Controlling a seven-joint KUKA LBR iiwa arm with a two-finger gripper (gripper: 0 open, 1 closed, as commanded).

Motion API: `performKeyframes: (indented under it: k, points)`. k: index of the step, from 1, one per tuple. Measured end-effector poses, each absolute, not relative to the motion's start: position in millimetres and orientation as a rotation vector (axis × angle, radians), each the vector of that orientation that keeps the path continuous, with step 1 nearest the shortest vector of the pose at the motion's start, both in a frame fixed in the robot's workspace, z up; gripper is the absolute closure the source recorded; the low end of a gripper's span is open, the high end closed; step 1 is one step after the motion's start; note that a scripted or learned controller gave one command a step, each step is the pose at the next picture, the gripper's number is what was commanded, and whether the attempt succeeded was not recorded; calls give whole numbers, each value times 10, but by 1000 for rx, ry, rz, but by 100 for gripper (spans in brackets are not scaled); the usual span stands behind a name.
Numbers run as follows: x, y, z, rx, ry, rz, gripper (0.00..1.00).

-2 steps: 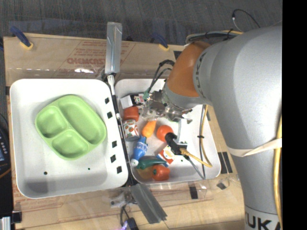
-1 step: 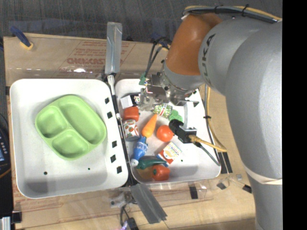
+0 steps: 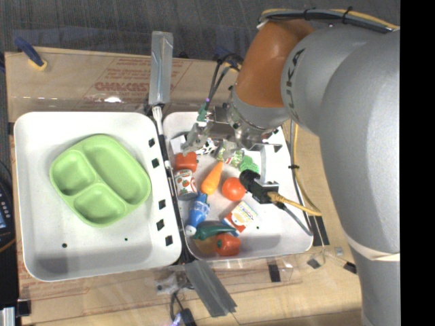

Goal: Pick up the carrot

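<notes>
dark grey ribbed floor beyond the far edge. light wooden counter, brown printed cardboard sheet at back. even overhead light.

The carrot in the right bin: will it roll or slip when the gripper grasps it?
The carrot tapers and looks smooth, so it may slip out toward its thin end. Round-bodied, it could roll, though the tomato and can beside it probably limit that.

Left bin holds divided plate; right bin holds carrot mid-clutter, tomato just right, can left, bottle in front
</notes>
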State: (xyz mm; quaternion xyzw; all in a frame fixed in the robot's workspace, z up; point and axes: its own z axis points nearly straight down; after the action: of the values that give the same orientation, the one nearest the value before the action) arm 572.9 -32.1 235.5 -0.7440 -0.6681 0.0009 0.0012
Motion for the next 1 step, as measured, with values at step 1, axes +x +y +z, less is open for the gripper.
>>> performKeyframes:
  k: [1]
  points:
    - [5478,-999,1495,-2352,-2075,9,0]
